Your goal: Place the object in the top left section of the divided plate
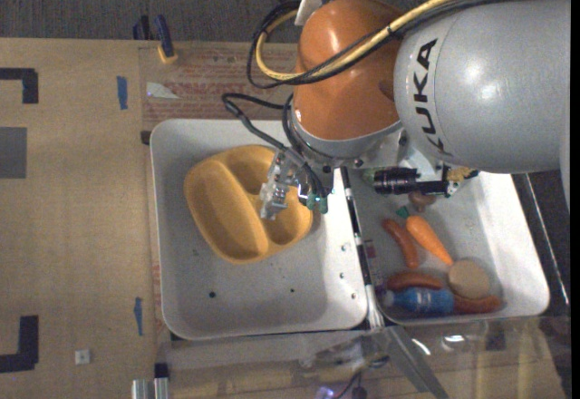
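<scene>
Divided plate (227, 207), one in number and yellow, is being carried by the left bin (272, 297), where it is lying on the floor of the bin toward the upper half. One long compartment is being shown on the plate's left side, with smaller compartments on its right.

One tool (288, 187) is being held over the right-hand part of the plate, close to the plate's rim. Its state, spread or pressed together, cannot be told, and whether any object is being gripped cannot be told either. The tool is being carried by one grey arm (489, 71), whose orange band (349, 71) is being shown above the upper edge of the left bin.

Two white bins are being supported side by side by the counter (72, 207). In the right bin (526, 243), loose items are being kept in a cluster:
- one carrot (430, 239), lying at a slant;
- one reddish elongated piece (401, 243), just beside the carrot;
- one blue bottle (422, 300), lying on its side;
- one round tan disc (468, 277);
- two sausage-like pieces, one (413, 279) above the bottle and one (478, 304) below the disc.
</scene>
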Robot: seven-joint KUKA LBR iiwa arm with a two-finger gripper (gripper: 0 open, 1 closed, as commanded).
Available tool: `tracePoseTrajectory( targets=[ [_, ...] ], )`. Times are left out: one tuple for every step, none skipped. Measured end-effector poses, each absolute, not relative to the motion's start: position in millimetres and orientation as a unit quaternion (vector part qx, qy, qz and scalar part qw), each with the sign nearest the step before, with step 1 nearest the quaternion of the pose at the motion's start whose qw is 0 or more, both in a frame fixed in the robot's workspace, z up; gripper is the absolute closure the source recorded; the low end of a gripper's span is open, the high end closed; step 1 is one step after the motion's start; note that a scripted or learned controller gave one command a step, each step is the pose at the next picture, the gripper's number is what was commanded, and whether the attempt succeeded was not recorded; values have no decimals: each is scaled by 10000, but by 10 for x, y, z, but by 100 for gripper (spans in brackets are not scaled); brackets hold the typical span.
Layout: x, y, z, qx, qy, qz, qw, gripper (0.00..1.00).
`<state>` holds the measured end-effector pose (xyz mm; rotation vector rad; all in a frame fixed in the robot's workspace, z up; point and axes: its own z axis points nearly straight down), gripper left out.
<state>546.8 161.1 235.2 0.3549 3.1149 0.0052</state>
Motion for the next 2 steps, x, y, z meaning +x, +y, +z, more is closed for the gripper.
tracePoseTrajectory(
  targets=[
    [4794,1248,1380,1443,9895,7,3,100],
    [5999,614,2788,1011,9949,9,41,100]
  ],
)
